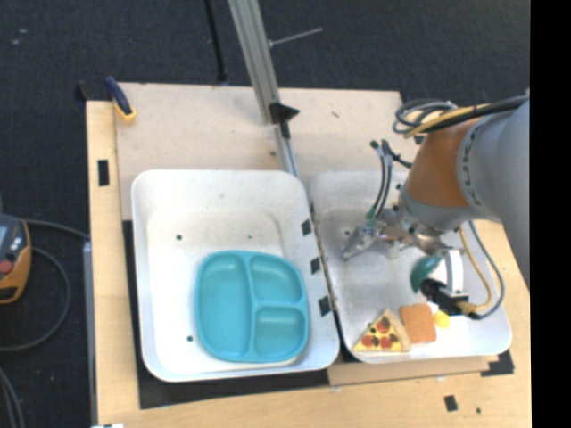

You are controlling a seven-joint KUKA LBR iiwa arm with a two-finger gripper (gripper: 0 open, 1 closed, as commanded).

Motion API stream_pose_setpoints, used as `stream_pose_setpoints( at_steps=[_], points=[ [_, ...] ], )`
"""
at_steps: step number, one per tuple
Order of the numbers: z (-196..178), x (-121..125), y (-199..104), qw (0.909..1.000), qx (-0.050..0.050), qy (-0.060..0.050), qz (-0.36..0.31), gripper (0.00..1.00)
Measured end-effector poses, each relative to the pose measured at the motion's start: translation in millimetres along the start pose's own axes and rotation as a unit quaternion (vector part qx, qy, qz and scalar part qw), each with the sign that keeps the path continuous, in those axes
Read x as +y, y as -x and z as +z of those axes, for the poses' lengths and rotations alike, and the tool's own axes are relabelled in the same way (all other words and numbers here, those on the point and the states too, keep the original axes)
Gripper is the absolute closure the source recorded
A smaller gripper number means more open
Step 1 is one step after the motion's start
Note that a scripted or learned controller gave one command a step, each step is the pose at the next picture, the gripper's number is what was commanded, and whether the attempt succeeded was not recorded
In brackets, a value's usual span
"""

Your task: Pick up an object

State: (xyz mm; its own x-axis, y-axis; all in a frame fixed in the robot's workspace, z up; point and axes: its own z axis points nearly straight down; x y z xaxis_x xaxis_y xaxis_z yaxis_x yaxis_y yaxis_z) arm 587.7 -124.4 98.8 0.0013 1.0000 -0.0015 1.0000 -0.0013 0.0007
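Wooden surface (196, 123) noted, two white bins carried side by side on it

Left bin (178, 194): one light-blue divided plate (252, 306), laid flat at about 5 o'clock of the bin's middle, close to the near wall

Right bin (343, 194): the loose things are grouped toward the near rim
- pizza slice (382, 334), flat, at 6 o'clock, its tip turned toward 12
- orange block (417, 324), just beside the slice at its 3 o'clock, touching it or nearly so
- small yellow bit (442, 320), just beside the orange block at 3 o'clock
- teal lump (426, 270), at 12 o'clock of the orange block, partly hidden under the wrist; its shape cannot be made out

Arm (446, 168) seen reaching in from 3 o'clock, bent down over the right bin. Gripper (357, 242) placed low over bare bin floor at about 9 o'clock of the bin's middle, well apart from the slice and the block. Whether it is open or closed cannot be told; the metal parts are blurred together
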Motion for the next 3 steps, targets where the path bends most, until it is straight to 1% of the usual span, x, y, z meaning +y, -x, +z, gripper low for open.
stream_pose_setpoints(
  at_steps=[1, 2, 3],
  points=[
    [-14, 1, 1, 1.0, 0.0, 0.002, 0.002, 1.0],
    [-65, 12, -2, 1.0, 0.0, 0.003, -0.002, 1.0],
    [-130, 18, -3, 1.0, 0.0, 0.004, -0.002, 1.0]
  ],
)
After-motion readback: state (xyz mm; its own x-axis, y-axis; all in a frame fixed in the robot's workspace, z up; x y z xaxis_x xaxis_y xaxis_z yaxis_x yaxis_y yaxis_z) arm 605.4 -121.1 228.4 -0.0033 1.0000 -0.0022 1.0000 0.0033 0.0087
